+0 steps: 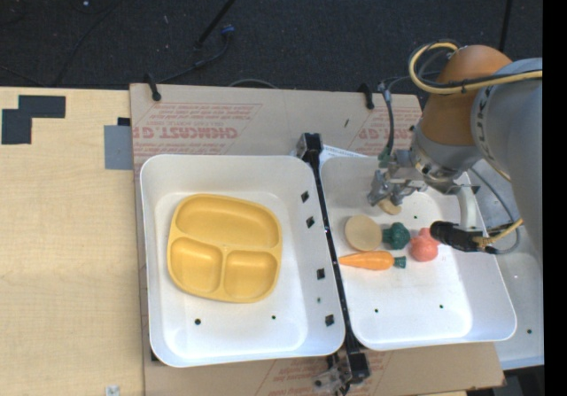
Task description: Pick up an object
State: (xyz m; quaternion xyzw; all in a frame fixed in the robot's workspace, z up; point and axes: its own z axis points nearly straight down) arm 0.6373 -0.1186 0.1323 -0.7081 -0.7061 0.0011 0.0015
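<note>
My gripper [388, 190] hangs over the back part of the right bin [443, 314]. Directly under its tip lies a small tan piece [391, 205]; whether the piece is gripped or just lying beneath cannot be made out. A little in front of it sit a round beige disc [361, 232], a dark green toy [396, 235], a pink-red fruit [424, 246] and an orange carrot [366, 260]. They are clustered close together in the middle of that bin.
The left bin [177, 332] holds a yellow divided plate [225, 246]. A black divider [324, 244] runs between the two bins. The arm's grey body and orange band [461, 102] fill the right, with a black cable fitting [456, 236] next to the fruit.
</note>
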